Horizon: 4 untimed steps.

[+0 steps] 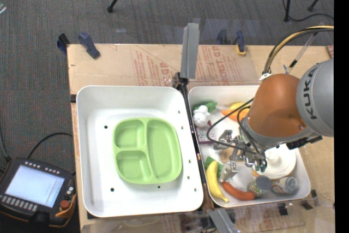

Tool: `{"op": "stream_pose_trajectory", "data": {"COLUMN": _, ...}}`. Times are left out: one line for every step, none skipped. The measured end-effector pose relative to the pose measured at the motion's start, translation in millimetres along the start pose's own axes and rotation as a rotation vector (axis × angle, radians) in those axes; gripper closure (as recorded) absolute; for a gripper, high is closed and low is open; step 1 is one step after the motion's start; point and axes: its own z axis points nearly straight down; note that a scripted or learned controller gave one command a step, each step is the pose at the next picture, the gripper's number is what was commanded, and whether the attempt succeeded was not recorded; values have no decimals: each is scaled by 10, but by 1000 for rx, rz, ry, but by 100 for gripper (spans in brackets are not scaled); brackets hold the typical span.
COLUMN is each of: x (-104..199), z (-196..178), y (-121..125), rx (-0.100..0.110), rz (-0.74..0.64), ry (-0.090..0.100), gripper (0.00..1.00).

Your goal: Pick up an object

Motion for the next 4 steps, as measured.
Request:
{"op": "stream_pose_trajectory", "data": {"x": -971, "z": -5, "y": 19, "rx": -1, "rz": -47, "ry": -2, "gripper": 0}}
{"op": "stream_pose_trajectory", "data": {"x": 43, "z": 6, "y": -162, "rx": 0, "rz": 228, "ry": 4, "gripper": 0}}
{"op": "stream_pose_trajectory", "data": {"x": -415, "z": -1, "y": 0, "rx": -1, "rz": 217, "ry": 0, "gripper": 0}}
{"op": "stream_pose_trajectory", "data": {"x": -914, "z": -4, "y": -159, "rx": 0, "rz": 385, "ry": -1, "gripper": 0}}
